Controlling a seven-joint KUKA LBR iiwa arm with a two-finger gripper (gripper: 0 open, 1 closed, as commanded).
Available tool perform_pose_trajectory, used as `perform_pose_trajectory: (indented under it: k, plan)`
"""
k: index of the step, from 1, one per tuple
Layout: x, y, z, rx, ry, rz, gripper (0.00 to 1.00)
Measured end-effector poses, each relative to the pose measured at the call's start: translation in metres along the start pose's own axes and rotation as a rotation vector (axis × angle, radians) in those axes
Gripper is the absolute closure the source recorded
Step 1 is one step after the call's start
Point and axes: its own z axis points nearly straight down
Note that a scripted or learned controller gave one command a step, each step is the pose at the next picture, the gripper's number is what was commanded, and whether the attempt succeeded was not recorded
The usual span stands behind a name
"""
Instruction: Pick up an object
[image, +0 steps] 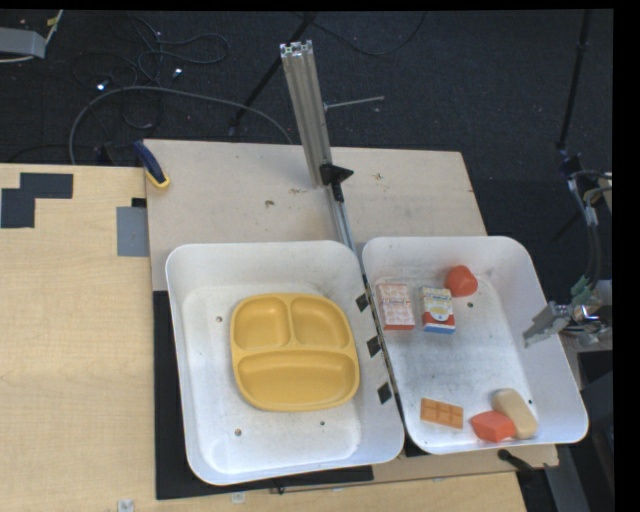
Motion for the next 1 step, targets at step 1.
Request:
perform_pose_trajectory:
  k: [1]
  plan:
    - [0.0000, 0.0016, -0.0044, -0.009, -0.003, -0.002, 0.00]
